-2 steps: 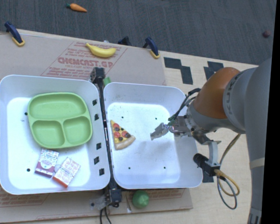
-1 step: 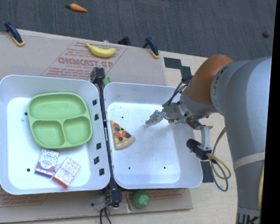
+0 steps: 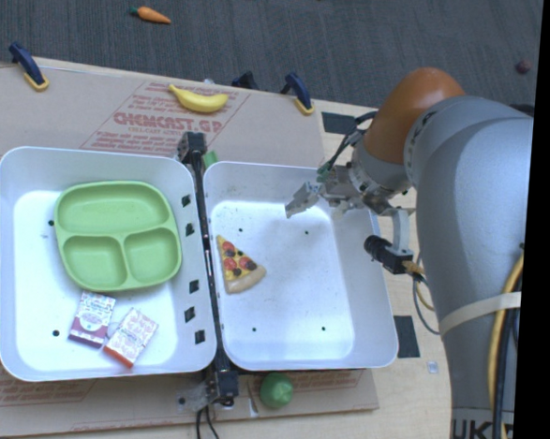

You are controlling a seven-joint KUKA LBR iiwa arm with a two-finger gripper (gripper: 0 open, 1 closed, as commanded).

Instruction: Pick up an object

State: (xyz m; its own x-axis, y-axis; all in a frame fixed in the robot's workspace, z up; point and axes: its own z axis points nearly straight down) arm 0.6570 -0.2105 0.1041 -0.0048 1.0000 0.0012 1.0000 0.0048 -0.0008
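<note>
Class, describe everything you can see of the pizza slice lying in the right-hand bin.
The toy pizza slice is a small wedge, apparently plastic, with a yellow cheese face dotted with red and dark toppings and a pale tan crust along its wide lower-right end. It lies flat on the floor of the shallow white right-hand bin, near that bin's left wall, tip pointing up-left. Only the bin floor touches it; the end effector is apart from it, further up.

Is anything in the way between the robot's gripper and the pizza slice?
Nothing visible is. The gripper is over the right bin, and the pizza slice lies lower left of it on the bin's bare white floor.
</note>
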